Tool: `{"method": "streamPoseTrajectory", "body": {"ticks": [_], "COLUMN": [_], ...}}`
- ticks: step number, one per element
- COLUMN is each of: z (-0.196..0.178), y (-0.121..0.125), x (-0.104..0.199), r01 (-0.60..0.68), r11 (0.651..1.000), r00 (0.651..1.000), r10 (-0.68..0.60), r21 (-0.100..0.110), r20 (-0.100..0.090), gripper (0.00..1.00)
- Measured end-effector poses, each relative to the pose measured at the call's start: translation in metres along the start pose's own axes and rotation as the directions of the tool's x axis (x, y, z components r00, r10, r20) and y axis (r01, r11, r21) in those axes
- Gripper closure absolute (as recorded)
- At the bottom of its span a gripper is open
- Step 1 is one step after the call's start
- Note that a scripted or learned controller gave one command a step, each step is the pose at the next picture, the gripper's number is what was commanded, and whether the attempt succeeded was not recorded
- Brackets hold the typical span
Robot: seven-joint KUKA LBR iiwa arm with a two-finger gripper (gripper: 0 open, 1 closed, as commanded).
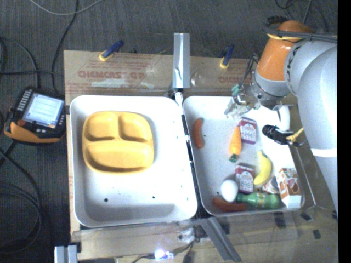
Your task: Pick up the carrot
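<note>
The carrot (pixel 235 142) is orange with a green stem end and lies upright-lengthwise in the middle of the right bin (pixel 215 107). It rests just left of a small red carton (pixel 248 130). My gripper (pixel 237 104) hangs over the bin's upper right part, above and slightly beyond the carrot's orange tip, apart from it. Nothing shows between its fingers. The grey arm with its orange band (pixel 277 56) comes in from the right.
The right bin also holds a sausage (pixel 198 132), a banana (pixel 264 169), another red carton (pixel 244 178), an egg (pixel 228 190), a green bottle (pixel 259 200), a juice box (pixel 289 186) and a second sausage (pixel 227 205). A yellow divided plate (pixel 118 141) sits in the left bin (pixel 131 201).
</note>
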State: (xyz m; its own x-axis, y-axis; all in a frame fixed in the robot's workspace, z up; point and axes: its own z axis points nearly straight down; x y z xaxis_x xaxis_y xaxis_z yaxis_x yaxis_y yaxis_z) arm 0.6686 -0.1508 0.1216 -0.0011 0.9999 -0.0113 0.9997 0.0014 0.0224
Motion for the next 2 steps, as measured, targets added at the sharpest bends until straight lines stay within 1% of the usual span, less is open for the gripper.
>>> {"method": "streamPoseTrajectory", "body": {"ticks": [1,2], "z": [0.0001,0.0002], "y": [-0.0002,-0.0002], "x": [-0.0001,-0.0001], "r01": [0.000,0.000], "r11": [1.000,1.000], "r00": [1.000,1.000], "r10": [0.000,0.000], "r21": [0.001,0.001], "r20": [0.001,0.001], "gripper": [0.00,0.00]}}
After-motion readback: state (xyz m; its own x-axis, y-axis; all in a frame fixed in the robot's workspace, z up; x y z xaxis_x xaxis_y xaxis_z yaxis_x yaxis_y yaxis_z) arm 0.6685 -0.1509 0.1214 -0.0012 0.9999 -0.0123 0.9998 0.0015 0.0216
